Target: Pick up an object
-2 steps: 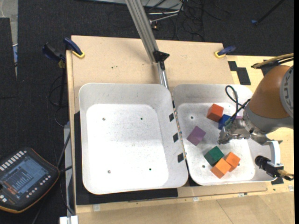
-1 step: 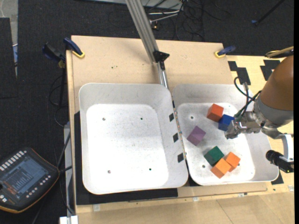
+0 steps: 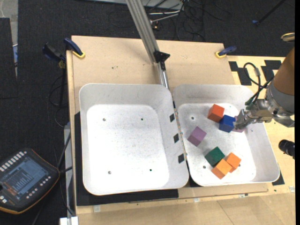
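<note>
You are working in the right bin (image 3: 262,139), where the gripper (image 3: 242,122) is sitting low by the far-right wall, right beside the blue cube (image 3: 227,123) and an orange cube (image 3: 215,112) touching it on the far side. From this slanted view you cannot tell how far the fingers are parted, or whether anything is between them; a small purplish patch is peeking out just under the tip, but it is too hidden to name. My judgement is that the blue cube is the nearest target, so you are wanting the fingers straddling it alone, clear of its orange neighbour, before closing. The lone purple cube (image 3: 197,136) is lying apart mid-bin and would be an easier pick; the green cube (image 3: 214,155) is crowding two more orange cubes (image 3: 227,165).
</note>
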{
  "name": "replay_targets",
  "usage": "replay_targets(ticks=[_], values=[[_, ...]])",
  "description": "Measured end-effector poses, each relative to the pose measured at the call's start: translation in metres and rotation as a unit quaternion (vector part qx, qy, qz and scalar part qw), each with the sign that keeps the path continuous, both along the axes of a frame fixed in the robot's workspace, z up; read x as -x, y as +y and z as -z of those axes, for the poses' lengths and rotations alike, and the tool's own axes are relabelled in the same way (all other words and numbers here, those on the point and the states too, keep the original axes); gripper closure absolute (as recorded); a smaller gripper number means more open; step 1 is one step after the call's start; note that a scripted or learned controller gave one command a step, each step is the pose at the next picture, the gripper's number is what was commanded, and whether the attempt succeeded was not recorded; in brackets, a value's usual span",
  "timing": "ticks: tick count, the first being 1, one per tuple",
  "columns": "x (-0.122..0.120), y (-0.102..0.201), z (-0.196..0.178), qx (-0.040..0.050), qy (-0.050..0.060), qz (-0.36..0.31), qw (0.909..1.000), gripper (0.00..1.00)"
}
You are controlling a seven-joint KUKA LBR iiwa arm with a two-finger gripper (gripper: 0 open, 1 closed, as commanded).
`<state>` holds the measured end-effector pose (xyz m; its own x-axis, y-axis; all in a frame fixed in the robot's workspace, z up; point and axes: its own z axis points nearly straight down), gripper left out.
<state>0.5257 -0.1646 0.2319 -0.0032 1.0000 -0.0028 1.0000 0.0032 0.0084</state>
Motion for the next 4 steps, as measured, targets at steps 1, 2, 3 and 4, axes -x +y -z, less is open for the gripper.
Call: replay_targets(ticks=[1, 2, 3, 4], values=[[-0.001, 0.0, -0.021, -0.0006, 0.002, 0.0, 1.0, 1.0], [-0.008, 0.049, -0.016, -0.0019, 0.004, -0.002, 1.0, 1.0], [-0.02, 0.091, -0.009, -0.0019, 0.004, -0.002, 1.0, 1.0], [-0.033, 0.138, 0.001, -0.002, 0.005, -0.002, 1.0, 1.0]])
